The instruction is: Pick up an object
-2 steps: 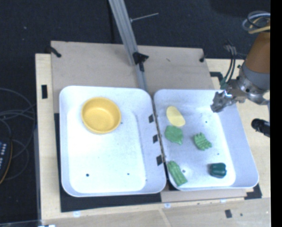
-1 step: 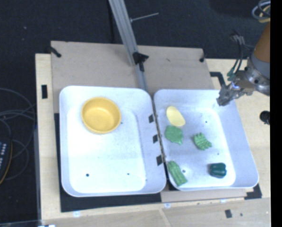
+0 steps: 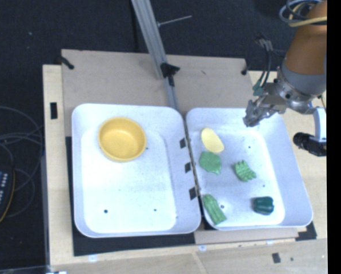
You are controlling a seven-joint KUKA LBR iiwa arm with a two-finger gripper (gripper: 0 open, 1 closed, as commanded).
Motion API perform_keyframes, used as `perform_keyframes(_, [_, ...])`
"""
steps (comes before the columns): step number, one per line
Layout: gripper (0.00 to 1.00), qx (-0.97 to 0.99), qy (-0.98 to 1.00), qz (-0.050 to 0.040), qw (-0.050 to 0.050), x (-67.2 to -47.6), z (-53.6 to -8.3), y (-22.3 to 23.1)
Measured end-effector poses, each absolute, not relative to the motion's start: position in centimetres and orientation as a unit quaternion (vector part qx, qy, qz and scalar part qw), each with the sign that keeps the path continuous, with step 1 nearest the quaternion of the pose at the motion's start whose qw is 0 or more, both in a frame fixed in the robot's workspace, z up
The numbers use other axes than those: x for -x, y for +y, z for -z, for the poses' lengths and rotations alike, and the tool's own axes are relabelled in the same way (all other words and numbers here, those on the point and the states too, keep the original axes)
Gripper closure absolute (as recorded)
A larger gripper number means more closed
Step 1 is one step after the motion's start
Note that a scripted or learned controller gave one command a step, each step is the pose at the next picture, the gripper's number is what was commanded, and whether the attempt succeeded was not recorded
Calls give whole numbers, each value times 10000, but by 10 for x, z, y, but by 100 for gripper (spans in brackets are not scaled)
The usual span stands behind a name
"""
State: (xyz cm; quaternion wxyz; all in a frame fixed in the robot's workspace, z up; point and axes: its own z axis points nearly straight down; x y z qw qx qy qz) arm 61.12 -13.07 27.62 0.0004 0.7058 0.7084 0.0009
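Right bin: small toys, hand poised at the far edge

Nearest lie a ridged green piece (image 3: 214, 208) and dark glossy pepper (image 3: 263, 205); farther, a smooth yellow lemon (image 3: 212, 141) (well-spaced, likely easiest), so descend centred. The hand (image 3: 253, 117) hovers beyond; its opening I cannot tell.

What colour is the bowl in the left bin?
Yellow: the bowl, in the camera view.

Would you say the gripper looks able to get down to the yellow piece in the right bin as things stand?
Probably yes. The gripper hovers over the right bin's far edge, and the yellow piece lies uncovered, with only the green piece close beside it.
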Motion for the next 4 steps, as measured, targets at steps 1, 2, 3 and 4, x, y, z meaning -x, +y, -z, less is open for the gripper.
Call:
perform_keyframes(1, [100, -7062, 7080, 0, -1, -611, -262, -85])
perform_keyframes(2, [100, -7056, 7086, -4, 0, -601, -257, -25])
perform_keyframes(3, [100, -7058, 7084, -7, -1, -598, -262, 26])
perform_keyframes(4, [100, -7058, 7084, -6, -1, -595, -260, 71])
